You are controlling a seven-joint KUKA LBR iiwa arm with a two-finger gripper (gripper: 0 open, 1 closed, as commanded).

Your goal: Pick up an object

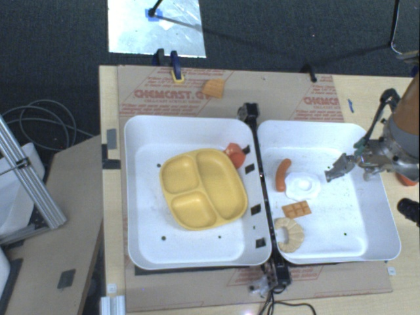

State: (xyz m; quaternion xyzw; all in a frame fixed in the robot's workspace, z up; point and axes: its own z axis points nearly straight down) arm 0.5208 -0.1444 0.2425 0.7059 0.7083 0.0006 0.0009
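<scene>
Gripper [333,172] hangs at the frame's right over the right bin [377,241]; you can't tell how its fingers stand, and it carries nothing you can see; the toy sausage [283,174] lies nearby, centre-right; likely light, stiff, smooth; pinch it across the middle.

Claw [336,169] above right bin [377,238], near fried egg [301,187]

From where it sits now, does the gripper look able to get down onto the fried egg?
Probably yes. The gripper hangs just right of the fried egg with bare bin floor between; the sausage lies on the egg's far side.
</scene>
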